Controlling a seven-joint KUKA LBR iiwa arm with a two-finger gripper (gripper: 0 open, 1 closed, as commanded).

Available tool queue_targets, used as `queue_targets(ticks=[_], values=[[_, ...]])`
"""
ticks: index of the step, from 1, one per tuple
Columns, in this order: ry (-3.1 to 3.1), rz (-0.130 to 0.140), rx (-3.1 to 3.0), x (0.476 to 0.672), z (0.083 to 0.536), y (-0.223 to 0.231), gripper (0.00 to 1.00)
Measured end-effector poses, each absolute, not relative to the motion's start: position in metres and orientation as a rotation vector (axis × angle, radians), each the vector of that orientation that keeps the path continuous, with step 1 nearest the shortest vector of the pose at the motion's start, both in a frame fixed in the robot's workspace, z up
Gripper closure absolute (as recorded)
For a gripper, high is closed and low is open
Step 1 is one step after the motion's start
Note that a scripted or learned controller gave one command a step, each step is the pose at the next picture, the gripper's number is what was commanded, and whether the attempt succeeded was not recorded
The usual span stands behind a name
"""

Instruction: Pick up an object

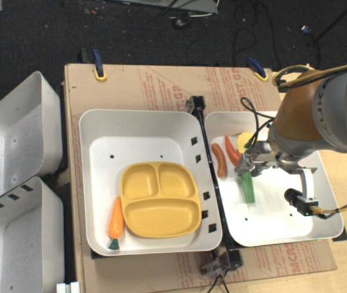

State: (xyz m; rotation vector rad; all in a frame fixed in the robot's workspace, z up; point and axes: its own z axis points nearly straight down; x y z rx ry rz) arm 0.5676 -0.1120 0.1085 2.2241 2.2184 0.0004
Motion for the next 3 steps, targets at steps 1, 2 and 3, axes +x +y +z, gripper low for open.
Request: queue_targets(ticks=[1,2,3], values=[[2.222,0.004,2.216,0.572,0.152,-0.107,1.0],[2.222,0.006,2.213,0.573,0.214,-0.101,1.0],[2.221,0.005,2.214,0.574,0.267,-0.102,1.0]])
